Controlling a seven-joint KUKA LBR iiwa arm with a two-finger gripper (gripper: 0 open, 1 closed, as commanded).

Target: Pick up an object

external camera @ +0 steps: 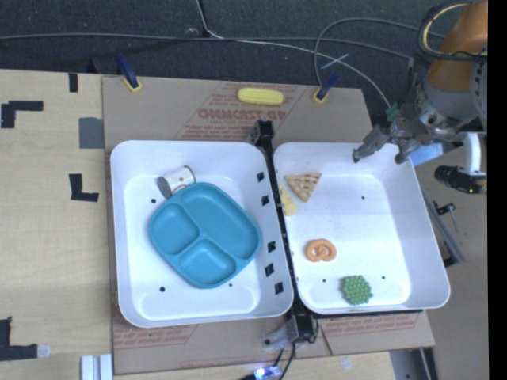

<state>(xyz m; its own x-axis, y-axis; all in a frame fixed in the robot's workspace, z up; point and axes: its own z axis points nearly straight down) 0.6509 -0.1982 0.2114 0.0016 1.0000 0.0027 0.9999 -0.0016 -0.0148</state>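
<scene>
My gripper [382,152] hangs over the far right corner of the right bin [396,212], its two grey fingers spread apart and open with nothing between them. In that bin lie a triangular waffle-like wedge [303,185] near the far left, a small yellow piece [287,205] just beside it, an orange pretzel [321,250] in the middle, and a green bumpy cluster [356,289] near the front. All of these sit well left of and nearer than the gripper.
The left bin [131,212] holds a blue divided plate [204,233] and a small white cup [176,180] lying on its side. A yellow banana-like toy [260,96] rests on the cardboard behind the bins. Black clips line the divider between the bins.
</scene>
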